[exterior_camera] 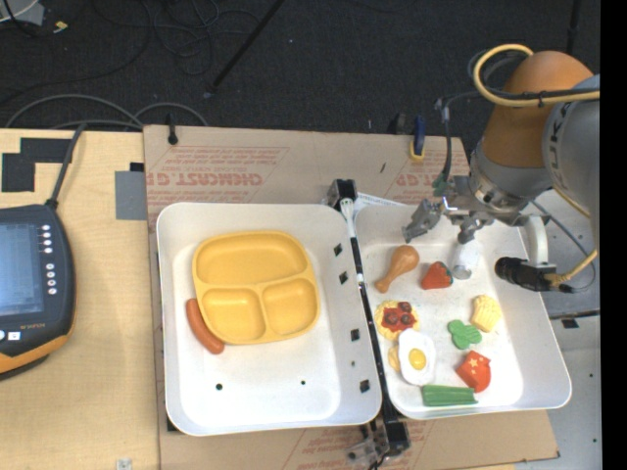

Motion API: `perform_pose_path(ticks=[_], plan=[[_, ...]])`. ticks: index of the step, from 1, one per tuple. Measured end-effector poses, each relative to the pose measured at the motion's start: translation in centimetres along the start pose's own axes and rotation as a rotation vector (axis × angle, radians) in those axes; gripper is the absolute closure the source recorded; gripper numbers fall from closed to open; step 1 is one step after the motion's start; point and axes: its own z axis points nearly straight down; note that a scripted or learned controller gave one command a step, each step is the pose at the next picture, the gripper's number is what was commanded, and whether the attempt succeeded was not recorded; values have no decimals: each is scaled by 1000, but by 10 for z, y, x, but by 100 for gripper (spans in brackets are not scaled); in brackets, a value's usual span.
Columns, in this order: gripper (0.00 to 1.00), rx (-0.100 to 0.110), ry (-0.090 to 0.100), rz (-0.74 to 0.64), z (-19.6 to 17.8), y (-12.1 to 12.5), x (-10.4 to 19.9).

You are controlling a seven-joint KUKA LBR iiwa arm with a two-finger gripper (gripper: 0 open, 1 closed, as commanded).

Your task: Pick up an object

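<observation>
Toy foods (a drumstick and a tomato among them) are scattered in the right bin; the tool is poised above, fingers spread, nothing grasped

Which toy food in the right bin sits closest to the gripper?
The red strawberry-like piece, right below the gripper. The drumstick lies further left; the corn and the rest sit lower in the right bin.
</observation>
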Motion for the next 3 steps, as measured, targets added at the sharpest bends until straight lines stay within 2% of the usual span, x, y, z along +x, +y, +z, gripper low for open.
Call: perform_pose_path(ticks=[1, 2, 3], plan=[[0, -15, 4, -10, -142, -31, 115], [100, 3, -1, -3, -142, -32, 109], [100, 2, 1, -1, -160, -103, 127]])
